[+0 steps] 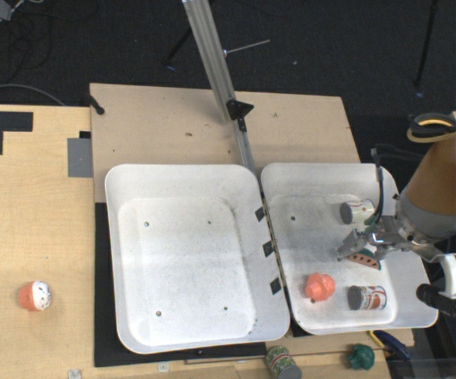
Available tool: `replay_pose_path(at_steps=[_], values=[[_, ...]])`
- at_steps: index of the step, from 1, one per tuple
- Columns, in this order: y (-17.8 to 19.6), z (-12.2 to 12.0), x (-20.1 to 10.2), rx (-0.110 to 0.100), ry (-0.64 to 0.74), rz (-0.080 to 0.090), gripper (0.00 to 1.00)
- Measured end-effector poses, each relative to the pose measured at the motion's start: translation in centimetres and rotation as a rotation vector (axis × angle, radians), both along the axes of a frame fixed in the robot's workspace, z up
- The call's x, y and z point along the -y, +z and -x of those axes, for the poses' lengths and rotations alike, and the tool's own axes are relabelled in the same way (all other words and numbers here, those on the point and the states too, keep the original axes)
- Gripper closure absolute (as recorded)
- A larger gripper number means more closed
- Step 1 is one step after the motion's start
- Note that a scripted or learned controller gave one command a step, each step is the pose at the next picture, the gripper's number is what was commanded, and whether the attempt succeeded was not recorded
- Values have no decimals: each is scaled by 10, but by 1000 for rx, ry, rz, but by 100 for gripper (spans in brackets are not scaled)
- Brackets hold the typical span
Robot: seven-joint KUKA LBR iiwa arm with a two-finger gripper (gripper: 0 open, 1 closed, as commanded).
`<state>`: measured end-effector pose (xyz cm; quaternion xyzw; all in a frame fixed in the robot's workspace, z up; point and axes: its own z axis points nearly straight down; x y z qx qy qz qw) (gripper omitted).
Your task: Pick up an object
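The pick looks unfinished; nothing appears lifted. The end effector point(360, 245) sits low inside the right bin point(291, 298), reaching in from the right, and I cannot tell whether it is released or clenched. A small reddish-brown piece point(364, 259) lies just beside or under its tip; touching or apart is unclear. 3 other candidates rest on the bin floor: a white cylinder point(356, 211) near the upper side, an orange-red lump point(319, 287) toward the front, and a red-and-white can point(368, 298) just right of it. The left bin point(117, 212) carries no arm. My judgement: approach is done; a secure grasp and a lift clear of the bin are left.
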<state>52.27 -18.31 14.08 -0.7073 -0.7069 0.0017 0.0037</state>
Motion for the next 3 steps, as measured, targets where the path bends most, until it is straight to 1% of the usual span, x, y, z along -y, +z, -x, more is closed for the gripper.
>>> replay_pose_path(at_steps=[1,2,3], values=[[-31,-4,3,22,-2,10,0],[-21,-5,5,24,-5,12,100],[23,-10,10,9,1,3,100]])
